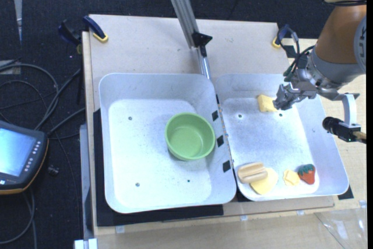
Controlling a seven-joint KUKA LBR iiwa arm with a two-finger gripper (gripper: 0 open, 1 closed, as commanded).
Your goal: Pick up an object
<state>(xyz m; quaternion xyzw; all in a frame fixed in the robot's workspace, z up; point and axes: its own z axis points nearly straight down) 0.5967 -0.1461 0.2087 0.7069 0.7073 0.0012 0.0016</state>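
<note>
My gripper (282, 102) hangs low over the back of the right bin (280, 137), reaching in from the right. A small yellow piece (266, 104) lies right at its fingertips, touching or nearly touching them; I cannot tell whether it sits between them. At the front of the same bin lie a hot-dog bun (251, 171), a pale yellow piece (264, 183), a small yellow chunk (291, 178) and a red strawberry with a green top (307, 174). A green bowl (189, 136) stands upright in the left bin (134, 148), towards its right side.
A slanted metal pole (182, 3) comes down to the divider between the bins. Blue and yellow clamps (96, 29) (282, 37) hold the board's back corners. A black fixture (341, 127) juts in at the right bin's right rim.
</note>
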